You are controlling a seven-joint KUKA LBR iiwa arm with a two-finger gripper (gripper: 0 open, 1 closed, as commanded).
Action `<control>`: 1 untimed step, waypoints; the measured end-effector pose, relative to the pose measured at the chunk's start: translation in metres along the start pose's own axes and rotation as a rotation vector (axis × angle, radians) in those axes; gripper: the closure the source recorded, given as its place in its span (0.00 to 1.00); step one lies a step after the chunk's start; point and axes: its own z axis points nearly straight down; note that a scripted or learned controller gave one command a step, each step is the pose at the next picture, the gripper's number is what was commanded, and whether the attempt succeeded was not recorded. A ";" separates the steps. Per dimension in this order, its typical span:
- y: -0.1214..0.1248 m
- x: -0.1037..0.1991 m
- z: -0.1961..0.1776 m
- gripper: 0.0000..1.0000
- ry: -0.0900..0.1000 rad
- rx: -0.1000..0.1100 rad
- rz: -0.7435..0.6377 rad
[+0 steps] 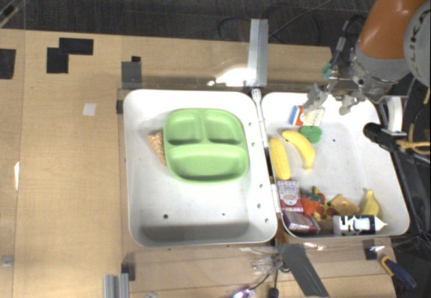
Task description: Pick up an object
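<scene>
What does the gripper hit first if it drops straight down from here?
Likely the small red, white and blue packet just below the gripper, with the green object beside it. Depth is unclear from this slanted view.

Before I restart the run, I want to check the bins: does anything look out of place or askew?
One thing: in the left bin, the green tray lies on a tan item, which pokes out at the tray's left edge. The right bin holds a loose jumble, with a banana and corn. No spills or damage.
</scene>
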 end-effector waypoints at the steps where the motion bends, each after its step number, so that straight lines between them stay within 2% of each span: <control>1: 0.018 -0.012 0.130 0.00 -0.001 -0.004 -0.210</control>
